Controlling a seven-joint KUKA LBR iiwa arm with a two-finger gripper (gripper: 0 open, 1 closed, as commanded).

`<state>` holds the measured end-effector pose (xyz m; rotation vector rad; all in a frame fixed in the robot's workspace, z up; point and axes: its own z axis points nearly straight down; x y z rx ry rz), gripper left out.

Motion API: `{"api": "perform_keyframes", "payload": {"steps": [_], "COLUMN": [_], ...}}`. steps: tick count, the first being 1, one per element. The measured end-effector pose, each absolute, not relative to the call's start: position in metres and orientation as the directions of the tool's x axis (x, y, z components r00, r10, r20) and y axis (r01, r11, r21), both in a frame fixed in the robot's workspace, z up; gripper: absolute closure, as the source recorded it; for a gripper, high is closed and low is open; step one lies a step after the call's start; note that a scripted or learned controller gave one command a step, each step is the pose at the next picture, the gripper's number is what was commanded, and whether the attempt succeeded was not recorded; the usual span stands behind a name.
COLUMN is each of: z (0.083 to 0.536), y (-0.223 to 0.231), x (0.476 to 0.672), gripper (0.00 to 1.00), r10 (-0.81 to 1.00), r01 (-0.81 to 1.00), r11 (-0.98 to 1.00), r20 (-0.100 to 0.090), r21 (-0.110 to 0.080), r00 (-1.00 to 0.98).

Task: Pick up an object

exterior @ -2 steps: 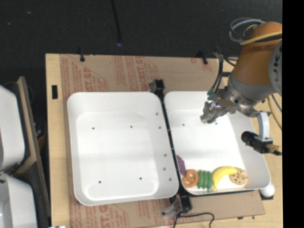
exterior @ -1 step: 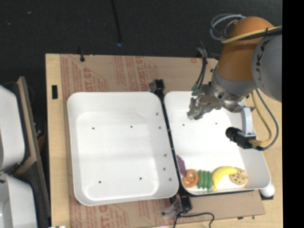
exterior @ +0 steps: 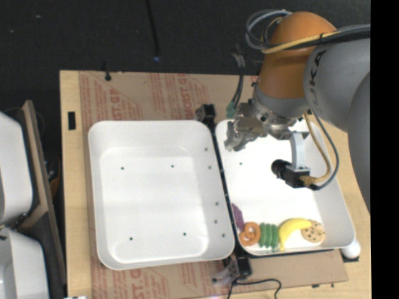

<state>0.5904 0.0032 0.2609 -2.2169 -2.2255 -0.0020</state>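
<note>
While the gripper [exterior: 235, 139] hangs over the right bin's [exterior: 330, 195] top-left corner, we can't tell its state. Toys sit well apart at the near edge: donut [exterior: 250, 233], green piece [exterior: 269, 235], banana [exterior: 293, 227], cookie [exterior: 312, 232]. Left bin [exterior: 106, 167] alongside; both on a cardboard-topped bench [exterior: 143, 95], dark floor behind.

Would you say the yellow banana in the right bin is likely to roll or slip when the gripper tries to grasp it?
The banana looks curved and smooth, so it may slip between fingers. It looks like a light toy. It lies wedged between the green piece and the cookie by the right bin wall, so rolling seems unlikely.
</note>
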Motion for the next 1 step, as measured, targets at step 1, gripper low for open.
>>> {"api": "perform_keyframes", "payload": {"steps": [1], "z": [0.2624], "y": [0.059], "x": [0.6062], "gripper": [1.0], "r10": [1.0], "r01": [1.0], "r11": [0.004], "r20": [0.001], "r21": [0.0], "r00": [-0.004]}}
